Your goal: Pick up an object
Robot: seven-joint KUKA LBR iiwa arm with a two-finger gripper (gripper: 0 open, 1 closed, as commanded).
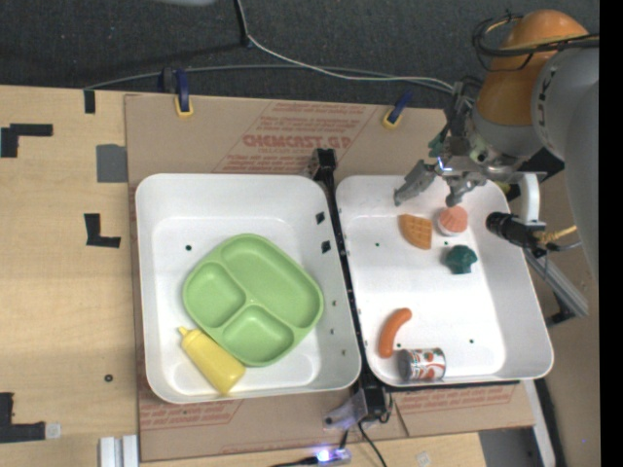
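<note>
My gripper (433,189) hangs over the far edge of the right bin (506,343), fingers spread open with nothing between them. Just below it lie an orange waffle-like wedge (417,231) and a pink and white round piece (452,221), the latter close under the right fingertip (456,196). A dark green broccoli piece (459,259) sits a little nearer. Toward the front of the same bin lie an orange sausage (393,330) and a small can (421,364) on its side.
The left bin (156,212) holds a green divided plate (253,300) and a yellow mustard bottle (210,359) at its front left. A black clip (324,161) sits where the bins meet. Cables run across the back of the bench.
</note>
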